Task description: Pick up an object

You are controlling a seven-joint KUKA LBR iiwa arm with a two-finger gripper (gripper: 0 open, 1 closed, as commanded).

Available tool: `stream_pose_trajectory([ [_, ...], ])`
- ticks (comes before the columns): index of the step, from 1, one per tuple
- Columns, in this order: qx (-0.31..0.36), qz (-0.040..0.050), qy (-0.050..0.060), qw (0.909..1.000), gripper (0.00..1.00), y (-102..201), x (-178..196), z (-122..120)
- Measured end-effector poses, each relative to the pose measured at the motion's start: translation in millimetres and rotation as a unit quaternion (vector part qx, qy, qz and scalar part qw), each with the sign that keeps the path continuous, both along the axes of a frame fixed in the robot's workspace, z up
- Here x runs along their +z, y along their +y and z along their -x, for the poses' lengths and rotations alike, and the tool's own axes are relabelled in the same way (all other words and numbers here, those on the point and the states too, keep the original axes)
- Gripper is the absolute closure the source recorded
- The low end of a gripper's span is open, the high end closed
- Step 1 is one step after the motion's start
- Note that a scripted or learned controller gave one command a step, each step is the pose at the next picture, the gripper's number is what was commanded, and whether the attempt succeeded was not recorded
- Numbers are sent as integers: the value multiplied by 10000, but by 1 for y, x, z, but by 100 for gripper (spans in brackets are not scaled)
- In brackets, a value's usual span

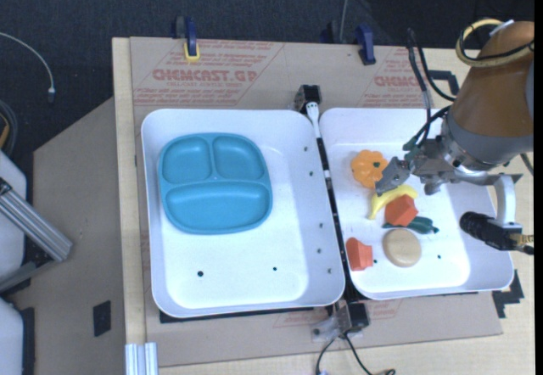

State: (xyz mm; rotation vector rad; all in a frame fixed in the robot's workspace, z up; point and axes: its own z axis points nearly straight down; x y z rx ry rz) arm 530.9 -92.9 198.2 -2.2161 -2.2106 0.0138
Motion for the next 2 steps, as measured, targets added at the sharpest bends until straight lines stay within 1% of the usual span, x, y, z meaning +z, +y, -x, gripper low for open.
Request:
stream_pose_trajectory([
  [1,13,8,-72,10000,0,0,7,-3],
  [2,7,0,-37,10000,0,-1,-41,7],
])
